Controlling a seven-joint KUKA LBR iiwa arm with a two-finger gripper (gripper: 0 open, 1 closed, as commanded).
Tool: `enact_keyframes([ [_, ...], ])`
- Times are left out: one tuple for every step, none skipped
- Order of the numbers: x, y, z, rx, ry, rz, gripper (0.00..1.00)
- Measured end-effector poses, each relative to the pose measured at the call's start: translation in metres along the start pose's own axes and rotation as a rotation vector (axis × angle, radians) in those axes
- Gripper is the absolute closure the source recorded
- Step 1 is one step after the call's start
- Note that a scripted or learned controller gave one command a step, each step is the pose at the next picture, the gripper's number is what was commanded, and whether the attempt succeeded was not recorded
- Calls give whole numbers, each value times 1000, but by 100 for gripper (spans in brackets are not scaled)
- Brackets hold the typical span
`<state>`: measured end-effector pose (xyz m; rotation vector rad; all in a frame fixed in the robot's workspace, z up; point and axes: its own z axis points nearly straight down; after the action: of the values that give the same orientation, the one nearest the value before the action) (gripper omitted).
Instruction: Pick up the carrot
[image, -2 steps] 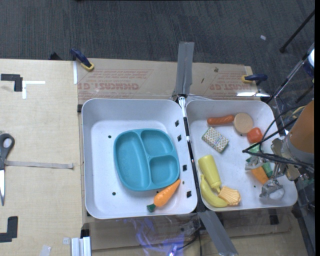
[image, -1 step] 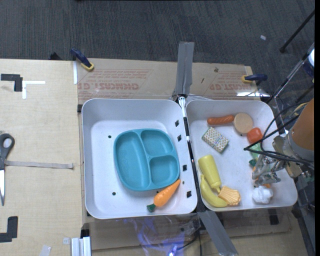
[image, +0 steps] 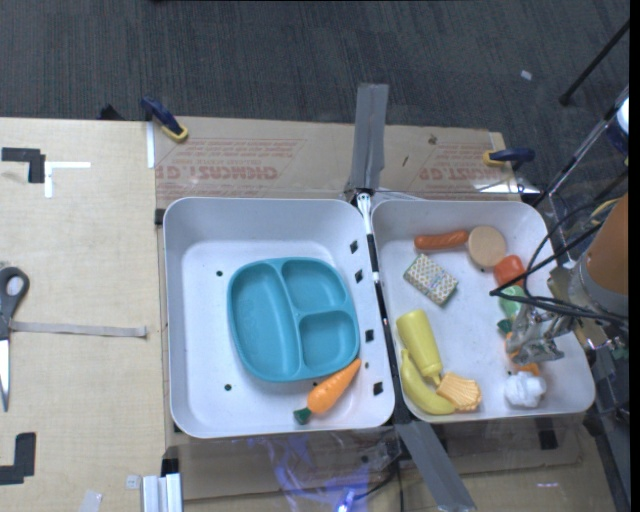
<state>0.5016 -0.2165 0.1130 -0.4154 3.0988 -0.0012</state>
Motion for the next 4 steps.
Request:
enact_keyframes([
  [6, 19, 17, 4, -1, -319, 100],
  [-4, 18, 10, 21, -28, -325, 0],
  [0, 19, 4, 12, -12, -323, 100],
  [-4, 21, 2, 13, -21, -327, 0],
])
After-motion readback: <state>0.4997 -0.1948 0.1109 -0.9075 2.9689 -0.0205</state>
